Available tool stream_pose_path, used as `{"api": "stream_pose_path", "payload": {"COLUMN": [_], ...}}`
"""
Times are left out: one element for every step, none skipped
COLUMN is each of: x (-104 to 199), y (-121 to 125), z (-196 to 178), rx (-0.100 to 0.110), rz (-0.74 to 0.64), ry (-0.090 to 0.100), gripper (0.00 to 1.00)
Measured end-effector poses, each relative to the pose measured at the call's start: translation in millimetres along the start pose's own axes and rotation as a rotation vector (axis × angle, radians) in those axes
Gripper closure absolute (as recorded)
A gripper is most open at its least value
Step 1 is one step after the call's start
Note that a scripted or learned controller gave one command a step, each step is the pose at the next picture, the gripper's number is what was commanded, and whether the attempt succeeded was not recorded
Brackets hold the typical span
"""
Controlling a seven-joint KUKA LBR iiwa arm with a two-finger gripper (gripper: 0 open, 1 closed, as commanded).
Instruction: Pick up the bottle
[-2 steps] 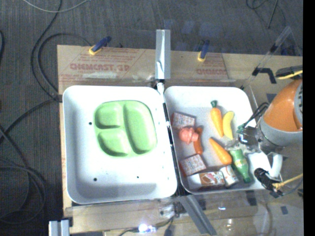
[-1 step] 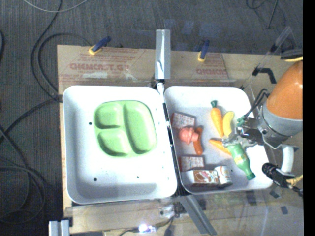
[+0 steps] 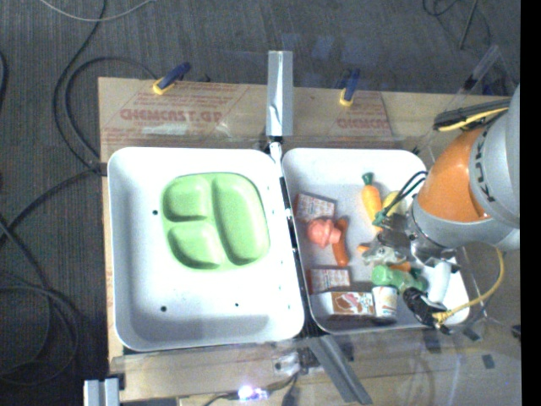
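The arm (image 3: 473, 184) reaches in from the right over the right bin (image 3: 338, 161). Its gripper (image 3: 390, 259) hangs low above a green bottle (image 3: 390, 276) lying near the bin's front right corner. Whether it grasps or even touches the bottle cannot be told; the wrist hides that part. Just in front of the bottle stands a small can (image 3: 385, 303), beside a flat carton (image 3: 348, 302). A carrot (image 3: 371, 198) lies further back. The left bin (image 3: 135, 311) holds a green tray (image 3: 215, 220).
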State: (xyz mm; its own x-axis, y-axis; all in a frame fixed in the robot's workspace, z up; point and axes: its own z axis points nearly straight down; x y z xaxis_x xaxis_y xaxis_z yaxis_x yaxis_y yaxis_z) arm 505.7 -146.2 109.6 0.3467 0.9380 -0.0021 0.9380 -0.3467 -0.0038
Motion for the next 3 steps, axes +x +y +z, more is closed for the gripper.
{"api": "stream_pose_path", "payload": {"x": [0,-47,-56], "y": [0,-1,4], "z": [0,19,19], "rx": [0.000,-0.012,-0.017], "rz": [0.000,0.322,0.694], "ry": [0.001,0.011,0.011], "gripper": [0.00,0.00,0.00]}}
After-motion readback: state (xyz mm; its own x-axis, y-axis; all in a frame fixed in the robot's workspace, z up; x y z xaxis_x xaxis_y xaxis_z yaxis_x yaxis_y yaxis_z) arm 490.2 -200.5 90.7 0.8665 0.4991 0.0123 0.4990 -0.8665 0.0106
